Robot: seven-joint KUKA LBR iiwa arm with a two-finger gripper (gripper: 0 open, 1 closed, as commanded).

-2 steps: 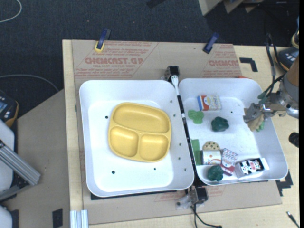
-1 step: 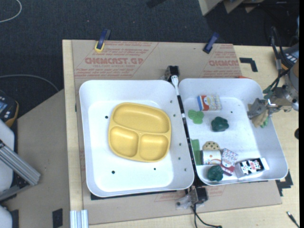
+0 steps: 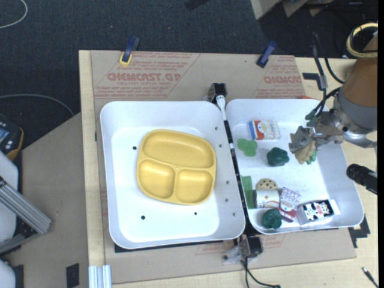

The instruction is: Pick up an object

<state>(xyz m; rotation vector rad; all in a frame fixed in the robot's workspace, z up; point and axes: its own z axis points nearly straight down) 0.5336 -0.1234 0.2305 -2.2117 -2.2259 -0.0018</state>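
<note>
A small pale tan object (image 3: 309, 153) is seen at the tips of the claw (image 3: 305, 144), over the upper right part of the right white bin (image 3: 348, 179); whether it is actually pinched between the fingers, and whether the claw is open or closed, cannot be told. Bare bin floor lies just below and to the right of it, up to the right rim.

In the right bin seven other items can be counted: a white carton with red and blue print (image 3: 264, 129) near the top, a light green lump (image 3: 246, 146) just below it, two dark green lumps, one (image 3: 277, 156) near the claw and one (image 3: 271, 218) at the bottom edge, a spotted roll-like item (image 3: 267, 192), a red-patterned packet (image 3: 289, 200), and a black-and-white printed box (image 3: 316, 210) at the lower right.

The left white bin (image 3: 120, 161) holds one yellow three-compartment plastic tray (image 3: 176, 165), with open floor all around it.

Both bins rest side by side on the table (image 3: 180, 77).
</note>
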